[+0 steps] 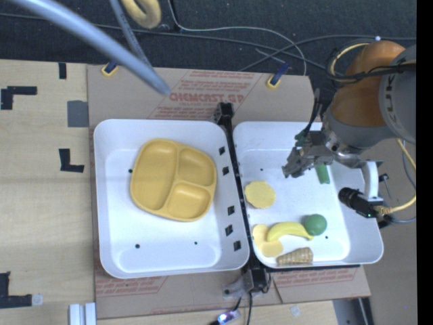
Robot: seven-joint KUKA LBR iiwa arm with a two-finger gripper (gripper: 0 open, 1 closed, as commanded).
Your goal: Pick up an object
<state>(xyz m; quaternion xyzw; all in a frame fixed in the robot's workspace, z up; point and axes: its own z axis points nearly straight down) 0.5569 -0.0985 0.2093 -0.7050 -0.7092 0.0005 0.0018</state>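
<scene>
Camera view from above puts our hand (298,162) over the upper middle of the right bin (358,252), hanging above bare white floor; whether it is released or clenched we cannot tell from this angle, and we see nothing caught in it. A green stick (323,172) lies just beside it, partly under the wrist.

The things we could pick sit lower in that bin: a yellow disc (260,195) near the divider, and along the front wall a banana (287,231), a green ball (314,223) touching its tip, a pale yellow slice (264,242) and a tan cone (295,256), all crowded together.

We judge the disc the nearest target, but it lies flat and may slip. For the cluster we would come straight down on the banana's middle, clear of the ball.

The left bin (111,202) holds a yellow divided plate (173,179). Both bins rest on cardboard (203,93) on the wooden desk (40,202), with cables (270,46) trailing behind.
</scene>
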